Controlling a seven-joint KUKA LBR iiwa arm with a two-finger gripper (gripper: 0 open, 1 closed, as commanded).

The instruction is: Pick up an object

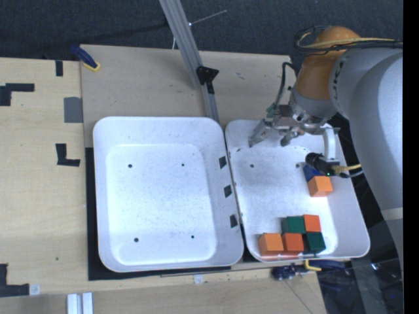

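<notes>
Wooden bench (39, 195), right bin (275, 195), claw (273, 136) spread above its far edge, holding nothing

The grey arm reaches in from the table's right edge, orange band above the wrist, its pincer (273, 135) hanging low toward the far edge, fingers spread apart.

A robotics lab is indicated. A plywood bench (150, 77) marked with black tape pieces (64, 154) carries two shallow white bins (108, 136) set on a dark mat. A slanted aluminium rail (186, 34) is mounted over it, and a grey industrial arm (366, 84) with loose cabling is seen at the right.
</notes>
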